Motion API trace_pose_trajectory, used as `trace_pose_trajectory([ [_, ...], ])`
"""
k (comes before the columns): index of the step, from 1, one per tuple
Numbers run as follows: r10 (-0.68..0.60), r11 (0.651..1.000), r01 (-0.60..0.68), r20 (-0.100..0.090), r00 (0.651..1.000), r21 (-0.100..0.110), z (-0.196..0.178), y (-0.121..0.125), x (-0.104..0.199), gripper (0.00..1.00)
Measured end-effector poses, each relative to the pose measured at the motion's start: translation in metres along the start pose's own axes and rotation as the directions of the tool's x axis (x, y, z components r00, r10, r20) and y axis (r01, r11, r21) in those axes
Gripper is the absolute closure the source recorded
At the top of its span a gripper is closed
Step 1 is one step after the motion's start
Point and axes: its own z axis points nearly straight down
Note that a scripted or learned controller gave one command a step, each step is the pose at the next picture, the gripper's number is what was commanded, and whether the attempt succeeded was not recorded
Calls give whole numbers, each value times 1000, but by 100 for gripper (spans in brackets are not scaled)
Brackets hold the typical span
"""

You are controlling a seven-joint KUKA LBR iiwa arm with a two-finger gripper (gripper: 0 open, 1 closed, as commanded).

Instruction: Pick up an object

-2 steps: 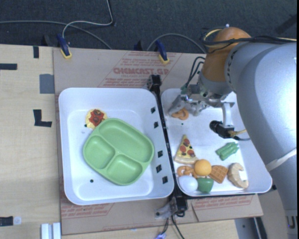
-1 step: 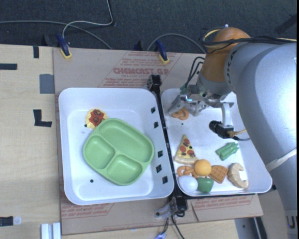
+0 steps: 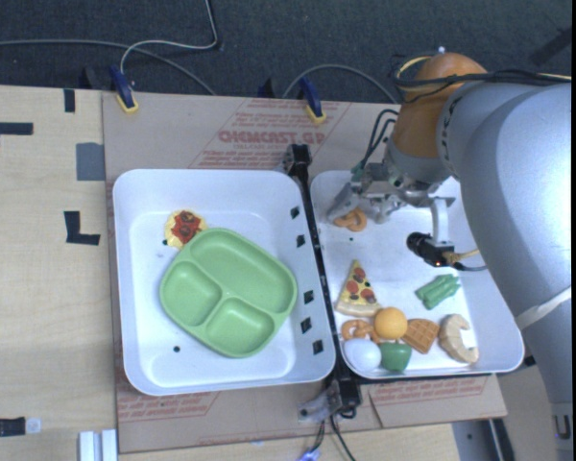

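Note:
In the right bin, my gripper hangs low over the far left corner. A small tan pretzel-like piece lies just under and in front of it, partly covered by the gripper. Toy food lies nearer the front of this bin: a pizza slice, an orange ball, a pretzel, a white egg, a green pepper, a waffle piece, a tan bread piece and a green pod.
The left bin holds a green divided plate and a small yellow and red food piece. A black clamp strip runs between the bins. The grey arm covers the right bin's far right side.

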Motion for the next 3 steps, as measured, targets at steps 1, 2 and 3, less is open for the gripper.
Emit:
trace_pose_trajectory([
  [1, 0, 1000, 0, 1, 1000, 0, 0, 0, 6, 0],
  [2, 1, 1000, -1, 1, 1000, 1, 0, 0, 7, 0],
  [3, 0, 1000, 0, 0, 1000, 1, 0, 0, 7, 0],
])
